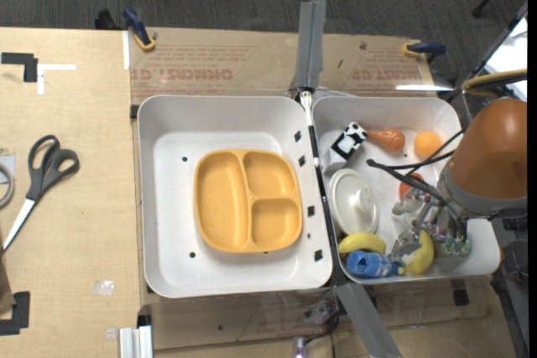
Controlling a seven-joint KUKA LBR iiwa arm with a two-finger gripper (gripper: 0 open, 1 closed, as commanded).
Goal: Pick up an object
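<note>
Orange band gleaming at the right, the grey arm (pixel 495 159) is down inside the right bin (pixel 394 101), and the gripper (pixel 417 235) sits low over the front corner, right against a yellow banana (pixel 422 254). Whether that pincer is apart or clamped on anything, I cannot tell; metal and cables crowd the spot. Plenty to choose from in this bin: a second banana (pixel 362 244) lies just left of the gripper, a blue object (pixel 367 265) is touching it at the front wall, and a white round dish (pixel 353 199) rests behind them. Toward the back, a black-and-white checkered piece (pixel 349 139), an orange carrot-like piece (pixel 387 138) and an orange ball (pixel 427 143) line up side by side. Over in the left bin (pixel 168 205) a yellow divided plate (pixel 248 199) lies flat in the middle. Out on the wooden bench (pixel 67 264), a pair of scissors (pixel 39 180) lies well apart from both bins.
</note>
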